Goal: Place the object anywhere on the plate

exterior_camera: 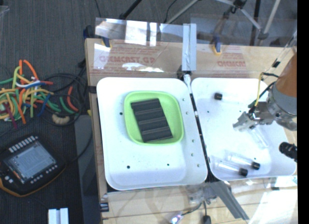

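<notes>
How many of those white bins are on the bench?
2. The left bin holds a green plate bearing a dark ridged block; the right bin lies beside it, under the gripper.

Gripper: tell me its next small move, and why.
Probably pull the gripper up and back, clear of the bins. The dark block already lies on the green plate in the left bin, while the gripper hangs over the right bin.

A dark ridged block lies on the green plate in the left bin, while the gripper hovers over the right bin near clear tubes.
</notes>
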Controlling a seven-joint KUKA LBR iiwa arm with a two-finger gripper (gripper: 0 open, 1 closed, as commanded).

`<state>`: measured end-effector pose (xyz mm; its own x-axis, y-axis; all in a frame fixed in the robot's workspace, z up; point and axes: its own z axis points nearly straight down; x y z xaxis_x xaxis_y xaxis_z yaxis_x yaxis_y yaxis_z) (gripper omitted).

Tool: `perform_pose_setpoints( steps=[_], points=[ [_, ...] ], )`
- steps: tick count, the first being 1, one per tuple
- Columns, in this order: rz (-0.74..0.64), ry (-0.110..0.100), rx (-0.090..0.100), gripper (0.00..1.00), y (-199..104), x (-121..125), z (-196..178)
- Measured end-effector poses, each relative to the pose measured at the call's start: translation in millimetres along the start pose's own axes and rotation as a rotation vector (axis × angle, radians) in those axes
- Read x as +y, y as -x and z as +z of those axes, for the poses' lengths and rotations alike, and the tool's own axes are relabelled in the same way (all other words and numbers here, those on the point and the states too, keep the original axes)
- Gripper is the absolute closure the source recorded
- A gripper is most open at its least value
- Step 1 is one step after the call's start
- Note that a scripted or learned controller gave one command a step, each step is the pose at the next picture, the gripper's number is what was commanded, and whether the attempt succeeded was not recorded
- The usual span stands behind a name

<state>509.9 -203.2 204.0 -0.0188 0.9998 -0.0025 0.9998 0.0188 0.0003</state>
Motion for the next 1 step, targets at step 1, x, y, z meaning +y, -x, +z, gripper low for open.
perform_pose_setpoints(
  steps=[1],
  points=[
    [0.0,0.0,0.0,0.0,0.0,0.0,0.0]
  ],
)
